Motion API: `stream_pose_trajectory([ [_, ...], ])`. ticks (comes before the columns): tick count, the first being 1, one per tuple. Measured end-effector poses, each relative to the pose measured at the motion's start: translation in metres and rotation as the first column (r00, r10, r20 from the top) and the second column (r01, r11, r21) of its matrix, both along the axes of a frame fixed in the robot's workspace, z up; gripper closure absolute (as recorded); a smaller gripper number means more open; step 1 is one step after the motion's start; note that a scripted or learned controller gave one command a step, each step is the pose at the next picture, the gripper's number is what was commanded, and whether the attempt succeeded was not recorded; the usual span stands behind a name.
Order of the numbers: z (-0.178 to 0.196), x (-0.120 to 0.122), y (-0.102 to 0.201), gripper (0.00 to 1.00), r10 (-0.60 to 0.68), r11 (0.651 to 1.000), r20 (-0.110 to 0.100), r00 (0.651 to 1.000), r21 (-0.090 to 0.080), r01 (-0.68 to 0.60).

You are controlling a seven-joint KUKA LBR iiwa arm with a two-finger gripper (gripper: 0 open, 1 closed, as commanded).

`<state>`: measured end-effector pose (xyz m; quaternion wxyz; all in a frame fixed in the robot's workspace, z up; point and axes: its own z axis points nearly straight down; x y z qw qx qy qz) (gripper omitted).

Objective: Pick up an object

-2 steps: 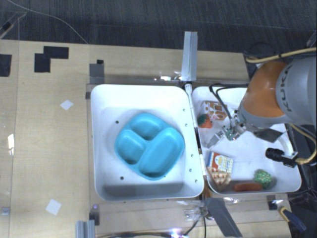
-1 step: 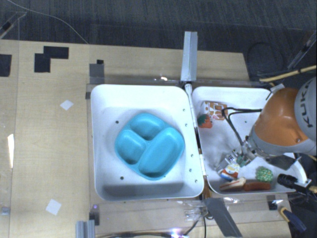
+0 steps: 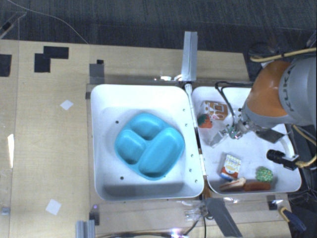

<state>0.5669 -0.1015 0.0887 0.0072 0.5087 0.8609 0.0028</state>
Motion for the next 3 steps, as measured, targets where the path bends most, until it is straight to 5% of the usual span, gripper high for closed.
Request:
stream_pose_trajectory([
  [1,0.0,0.0,0.0,0.0,0.0,1.0,0.0,1.0,0.0,0.0],
  [2,0.049,-0.074,-0.006,0.0,-0.09,0.996,-0.013,0.996,0.003,0.09],
  [3,0.0,-0.077,0.001,0.0,-0.213,0.977,-0.005,0.977,0.004,0.213],
])
